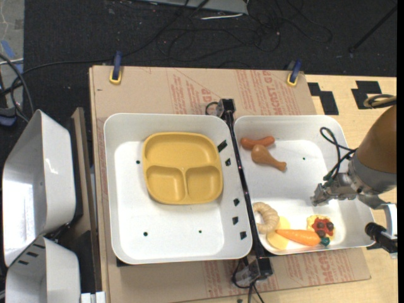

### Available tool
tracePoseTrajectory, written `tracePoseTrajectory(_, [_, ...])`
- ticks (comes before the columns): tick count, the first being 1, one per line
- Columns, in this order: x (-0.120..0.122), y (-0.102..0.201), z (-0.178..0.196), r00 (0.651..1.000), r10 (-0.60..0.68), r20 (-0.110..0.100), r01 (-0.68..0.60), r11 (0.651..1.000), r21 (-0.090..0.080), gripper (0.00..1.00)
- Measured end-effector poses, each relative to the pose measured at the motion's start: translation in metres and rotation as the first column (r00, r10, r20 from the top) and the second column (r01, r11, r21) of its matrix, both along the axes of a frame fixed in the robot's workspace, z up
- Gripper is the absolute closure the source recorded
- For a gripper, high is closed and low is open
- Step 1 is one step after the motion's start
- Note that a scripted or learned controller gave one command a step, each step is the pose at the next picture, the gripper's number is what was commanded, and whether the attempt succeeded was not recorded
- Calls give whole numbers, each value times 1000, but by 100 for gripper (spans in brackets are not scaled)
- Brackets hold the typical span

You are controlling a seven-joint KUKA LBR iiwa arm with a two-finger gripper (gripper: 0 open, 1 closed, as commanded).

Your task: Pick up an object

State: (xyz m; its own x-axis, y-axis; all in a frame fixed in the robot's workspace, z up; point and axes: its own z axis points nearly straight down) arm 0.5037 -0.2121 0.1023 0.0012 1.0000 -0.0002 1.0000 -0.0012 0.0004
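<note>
The right bin (297,126) holds several toy foods. An orange sausage (257,142) lies at its back left, with a tan drumstick (269,158) just in front of it. Along the front wall lie a pale shrimp-like piece (266,216), a yellow slice (279,240), an orange carrot (298,236) and a small yellow piece with red and green toppings (322,225). My gripper (322,196) reaches in from the right and hangs low over bare bin floor, a little behind the topped piece. It touches none of the foods.
The left bin (126,232) carries a yellow divided plate (183,167). A black divider (238,175) runs between the bins. Cables (332,145) trail from the wrist over the right bin's back right. White tubs (35,175) stand off the bench at the left.
</note>
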Motion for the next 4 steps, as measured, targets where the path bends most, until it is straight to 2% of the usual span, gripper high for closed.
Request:
tracePoseTrajectory(1, [2,-4,43,1000,3,4,-3,1000,-2,100])
tracePoseTrajectory(3, [-13,3,147,1000,5,5,-5,1000,-3,100])
tracePoseTrajectory(4, [3,53,155,1000,9,3,-9,1000,0,100])
